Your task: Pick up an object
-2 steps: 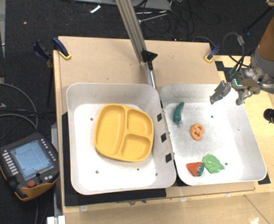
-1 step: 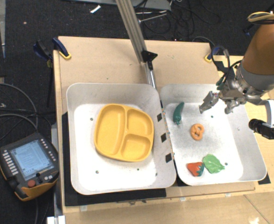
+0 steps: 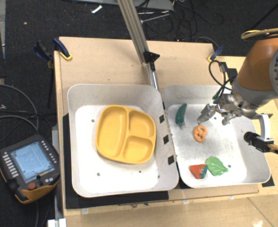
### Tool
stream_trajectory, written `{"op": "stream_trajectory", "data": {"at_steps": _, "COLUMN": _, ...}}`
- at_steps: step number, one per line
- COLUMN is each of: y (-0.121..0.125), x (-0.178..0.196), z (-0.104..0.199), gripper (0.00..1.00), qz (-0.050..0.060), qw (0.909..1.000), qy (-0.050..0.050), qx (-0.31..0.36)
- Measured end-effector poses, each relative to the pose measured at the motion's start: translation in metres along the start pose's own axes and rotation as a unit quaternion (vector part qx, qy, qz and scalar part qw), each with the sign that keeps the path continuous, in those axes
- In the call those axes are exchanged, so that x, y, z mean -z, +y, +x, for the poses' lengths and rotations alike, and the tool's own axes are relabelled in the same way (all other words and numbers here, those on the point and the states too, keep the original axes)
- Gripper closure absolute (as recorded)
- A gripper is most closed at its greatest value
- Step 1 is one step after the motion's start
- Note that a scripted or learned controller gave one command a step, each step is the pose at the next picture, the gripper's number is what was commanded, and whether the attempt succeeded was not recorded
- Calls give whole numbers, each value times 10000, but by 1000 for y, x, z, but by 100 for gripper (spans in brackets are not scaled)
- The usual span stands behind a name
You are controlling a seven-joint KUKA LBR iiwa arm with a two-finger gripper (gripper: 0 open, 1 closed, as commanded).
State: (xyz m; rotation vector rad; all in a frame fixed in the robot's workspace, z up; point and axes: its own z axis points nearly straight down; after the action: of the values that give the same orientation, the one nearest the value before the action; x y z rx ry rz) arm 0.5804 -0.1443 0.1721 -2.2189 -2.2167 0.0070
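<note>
The right bin [image 3: 238,171] holds an orange pretzel-shaped toy [image 3: 200,134] near its middle, a dark green elongated toy [image 3: 181,114] at its left wall, and a light green leafy toy [image 3: 217,166] lying against a small red and teal piece [image 3: 198,171] near the front. My gripper [image 3: 215,113] hangs over the back part of this bin, just right of and above the pretzel toy, with its fingers spread open and nothing between them.
In the left bin [image 3: 82,174] lies a yellow three-compartment tray [image 3: 126,135]. A metal pole [image 3: 135,25] slants up from between the bins. A teach pendant [image 3: 27,167] rests on the floor at left. Blue clamps grip the bench's back corners.
</note>
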Motion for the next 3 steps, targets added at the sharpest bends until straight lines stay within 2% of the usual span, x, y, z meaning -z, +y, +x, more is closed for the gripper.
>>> {"op": "stream_trajectory", "data": {"at_steps": 1, "y": -6, "x": -61, "z": -6, "gripper": 0, "qz": 0, "qw": 10000, "qy": 2, "qx": -2}}
{"op": "stream_trajectory", "data": {"at_steps": 2, "y": -4, "x": -46, "z": -6, "gripper": 100, "qz": -39, "qw": 10000, "qy": -7, "qx": 4}}
{"op": "stream_trajectory", "data": {"at_steps": 3, "y": 3, "x": 13, "z": -12, "gripper": 100, "qz": -68, "qw": 10000, "qy": -13, "qx": 13}}
